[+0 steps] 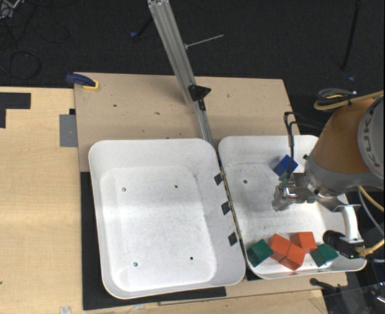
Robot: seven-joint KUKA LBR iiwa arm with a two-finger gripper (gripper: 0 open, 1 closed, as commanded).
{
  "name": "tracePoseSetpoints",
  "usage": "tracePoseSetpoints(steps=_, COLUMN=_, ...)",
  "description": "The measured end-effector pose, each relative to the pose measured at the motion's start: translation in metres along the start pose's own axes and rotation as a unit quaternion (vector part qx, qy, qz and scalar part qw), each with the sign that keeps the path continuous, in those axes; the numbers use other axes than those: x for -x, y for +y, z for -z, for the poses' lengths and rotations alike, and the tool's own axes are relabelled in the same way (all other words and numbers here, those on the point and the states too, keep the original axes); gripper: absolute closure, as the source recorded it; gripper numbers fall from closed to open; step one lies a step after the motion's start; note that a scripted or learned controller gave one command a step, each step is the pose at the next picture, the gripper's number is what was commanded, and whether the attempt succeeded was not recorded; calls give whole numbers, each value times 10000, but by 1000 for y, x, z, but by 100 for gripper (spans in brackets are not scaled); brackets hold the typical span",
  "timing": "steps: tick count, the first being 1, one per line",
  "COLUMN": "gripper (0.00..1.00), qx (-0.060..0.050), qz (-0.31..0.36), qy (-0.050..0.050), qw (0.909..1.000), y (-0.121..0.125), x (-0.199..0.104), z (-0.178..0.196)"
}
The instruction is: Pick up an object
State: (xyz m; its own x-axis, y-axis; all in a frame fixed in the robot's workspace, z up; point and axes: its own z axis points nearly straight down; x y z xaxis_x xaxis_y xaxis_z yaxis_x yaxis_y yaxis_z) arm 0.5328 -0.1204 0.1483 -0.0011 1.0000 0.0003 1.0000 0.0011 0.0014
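Can't tell whether my jaws are apart or together from up here, the gripper (pixel 285 196) is just a small metal blob hanging over the right bin (pixel 258 156). Nothing visibly between them. Closest thing to me is one blue block (pixel 285 165), just beyond my jaws toward the back wall, tilted on a corner. Further off, down by the front rim, there's a cluster: two green blocks (pixel 259 251) (pixel 323 255), one at each end, and what looks like three orange-red blocks (pixel 288 247) bunched between them, touching. All chunky, matte cubes. Way off to the side sits the left bin (pixel 114 169), shallow white plastic with speckled grime. Both bins rest on a pale wooden bench (pixel 140 106), with a slanted aluminium rail (pixel 176 51) behind and dark floor beyond.
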Motion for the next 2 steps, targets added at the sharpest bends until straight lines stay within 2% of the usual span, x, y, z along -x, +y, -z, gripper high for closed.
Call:
tracePoseSetpoints(steps=1, gripper=100, qx=3, qz=-3, qy=-3, qw=10000, y=2, x=4, z=43)
tracePoseSetpoints(steps=2, gripper=100, qx=-6, qz=-1, qy=-1, qw=10000, y=3, x=6, z=62)
